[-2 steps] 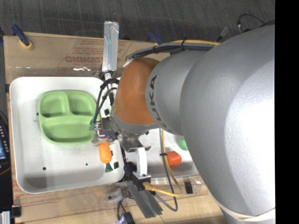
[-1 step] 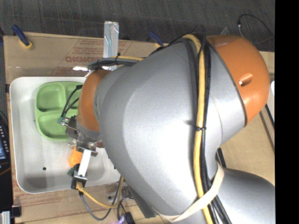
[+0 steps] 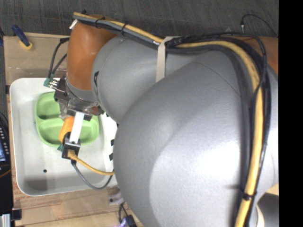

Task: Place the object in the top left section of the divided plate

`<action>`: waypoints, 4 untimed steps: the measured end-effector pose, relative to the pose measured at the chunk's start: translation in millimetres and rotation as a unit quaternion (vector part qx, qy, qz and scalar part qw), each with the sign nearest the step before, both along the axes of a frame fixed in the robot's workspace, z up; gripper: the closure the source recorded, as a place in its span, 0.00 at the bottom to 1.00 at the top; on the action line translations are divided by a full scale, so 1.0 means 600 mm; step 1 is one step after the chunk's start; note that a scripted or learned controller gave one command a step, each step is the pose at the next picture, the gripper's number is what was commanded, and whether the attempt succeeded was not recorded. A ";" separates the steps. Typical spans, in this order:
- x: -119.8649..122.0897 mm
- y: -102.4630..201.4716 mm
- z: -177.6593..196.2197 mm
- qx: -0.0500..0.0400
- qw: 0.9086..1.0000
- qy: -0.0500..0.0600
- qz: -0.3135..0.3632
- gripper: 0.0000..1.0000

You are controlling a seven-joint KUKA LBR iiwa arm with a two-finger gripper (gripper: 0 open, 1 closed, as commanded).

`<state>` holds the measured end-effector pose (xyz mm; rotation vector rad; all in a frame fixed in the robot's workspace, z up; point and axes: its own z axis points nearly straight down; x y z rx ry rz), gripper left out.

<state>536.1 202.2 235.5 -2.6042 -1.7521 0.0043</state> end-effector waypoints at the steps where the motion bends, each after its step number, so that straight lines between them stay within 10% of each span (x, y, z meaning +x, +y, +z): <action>1: -0.050 -0.055 0.027 0.000 1.000 0.001 0.009 1.00; 2: -0.052 -0.052 0.040 -0.001 1.000 0.005 0.014 1.00; 3: 0.054 -0.092 0.083 -0.001 1.000 0.000 0.007 1.00; 4: -0.006 0.007 -0.047 -0.002 0.993 0.003 -0.121 1.00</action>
